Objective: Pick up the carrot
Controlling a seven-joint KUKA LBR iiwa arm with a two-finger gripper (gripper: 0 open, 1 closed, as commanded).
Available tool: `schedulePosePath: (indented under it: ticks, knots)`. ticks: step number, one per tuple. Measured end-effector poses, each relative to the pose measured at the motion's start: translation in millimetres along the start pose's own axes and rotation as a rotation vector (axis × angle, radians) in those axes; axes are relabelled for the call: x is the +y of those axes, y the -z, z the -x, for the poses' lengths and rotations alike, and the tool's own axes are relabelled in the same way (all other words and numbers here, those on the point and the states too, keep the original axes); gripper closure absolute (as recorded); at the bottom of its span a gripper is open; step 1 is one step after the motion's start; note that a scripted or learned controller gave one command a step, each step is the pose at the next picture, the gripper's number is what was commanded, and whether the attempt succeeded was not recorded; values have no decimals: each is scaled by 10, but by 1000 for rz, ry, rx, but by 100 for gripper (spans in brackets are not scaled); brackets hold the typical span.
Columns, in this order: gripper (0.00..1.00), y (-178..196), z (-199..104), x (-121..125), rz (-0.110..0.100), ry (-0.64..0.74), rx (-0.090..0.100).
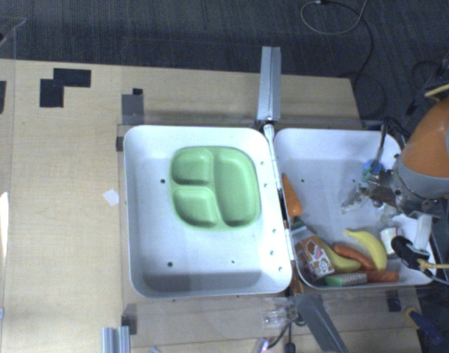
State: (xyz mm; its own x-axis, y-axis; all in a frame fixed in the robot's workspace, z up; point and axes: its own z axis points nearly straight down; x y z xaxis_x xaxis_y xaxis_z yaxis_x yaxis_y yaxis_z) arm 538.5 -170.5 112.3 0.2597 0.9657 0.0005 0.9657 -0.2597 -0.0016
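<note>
The carrot (289,194) is orange and slim, with a green end toward the front. It lies along the left wall of the right bin (320,149). My gripper (366,194) hangs over the right part of that bin, well to the right of the carrot and apart from it. It hangs below the orange band (429,144) of the arm. Nothing shows held in it.
A green divided plate (213,186) lies in the left bin (147,219). In the right bin's front corner sit a banana (369,245), a brown packet (315,256), a red-orange pepper-like piece (348,254) and other small food items (357,277).
</note>
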Motion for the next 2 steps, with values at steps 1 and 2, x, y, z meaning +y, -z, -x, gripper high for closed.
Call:
schedulePosePath:
  ticks: [1, 2]
  knots:
    - [0, -226, -296, -421, 17, -131, 0]
    - [0, -222, -305, -553, 22, -172, 2]
